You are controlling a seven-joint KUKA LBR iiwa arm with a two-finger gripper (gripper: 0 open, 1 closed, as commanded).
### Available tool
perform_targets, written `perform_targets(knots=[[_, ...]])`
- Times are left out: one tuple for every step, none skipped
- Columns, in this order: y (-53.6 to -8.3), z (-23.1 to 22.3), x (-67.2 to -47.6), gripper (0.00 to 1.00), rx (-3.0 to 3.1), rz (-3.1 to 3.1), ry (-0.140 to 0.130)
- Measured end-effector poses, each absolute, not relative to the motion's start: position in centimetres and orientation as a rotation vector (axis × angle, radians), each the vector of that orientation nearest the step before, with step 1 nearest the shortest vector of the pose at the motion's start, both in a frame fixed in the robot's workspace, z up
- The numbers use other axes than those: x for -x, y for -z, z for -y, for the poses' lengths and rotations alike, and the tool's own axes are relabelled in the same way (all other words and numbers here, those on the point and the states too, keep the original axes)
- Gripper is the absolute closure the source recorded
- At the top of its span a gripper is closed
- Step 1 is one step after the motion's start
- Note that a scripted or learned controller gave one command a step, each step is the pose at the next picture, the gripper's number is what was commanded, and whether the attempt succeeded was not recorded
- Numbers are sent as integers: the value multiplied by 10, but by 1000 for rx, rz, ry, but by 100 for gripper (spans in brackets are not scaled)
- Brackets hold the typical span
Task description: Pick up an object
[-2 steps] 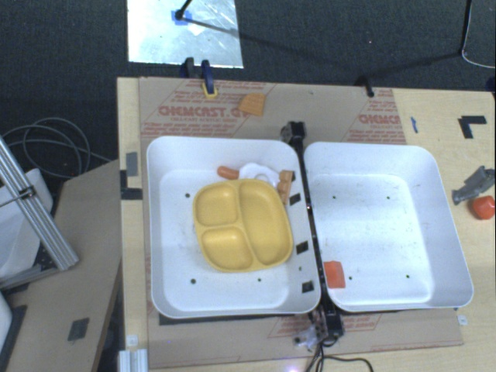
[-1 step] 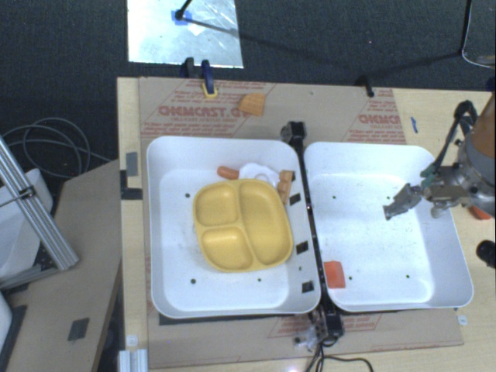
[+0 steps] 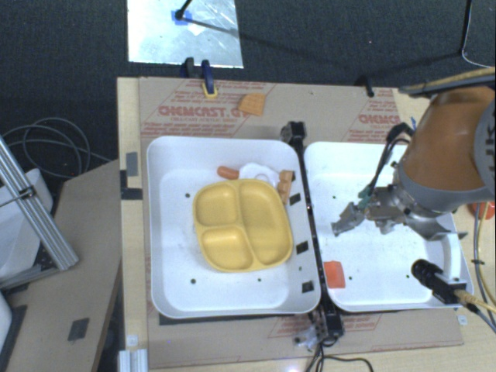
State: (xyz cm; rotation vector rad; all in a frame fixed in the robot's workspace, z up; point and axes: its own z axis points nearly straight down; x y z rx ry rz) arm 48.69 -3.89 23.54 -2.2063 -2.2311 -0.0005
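yellow plate (image 3: 241, 226), white bins (image 3: 174, 289), orange block (image 3: 333, 273), orange-banded arm (image 3: 448, 149)

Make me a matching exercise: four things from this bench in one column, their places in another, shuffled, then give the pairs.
Things:
1. yellow divided tray
2. orange block
3. gripper
4. tan piece

Places:
A. over the right bin
B. on the cardboard behind the bins
C. in the left bin
D. right bin, near front left corner

Pairs: 1-C, 2-D, 3-A, 4-B

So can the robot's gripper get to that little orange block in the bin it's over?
Probably yes. The orange block lies alone near the right bin's front corner, with bare floor between it and the gripper.
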Motion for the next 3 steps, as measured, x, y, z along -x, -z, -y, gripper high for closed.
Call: perform_targets(knots=[[-369,113,-488,0,2238,2229,14],[-248,63,-486,0,2208,2225,-5],[-329,142,-527,0,2235,2227,7]])
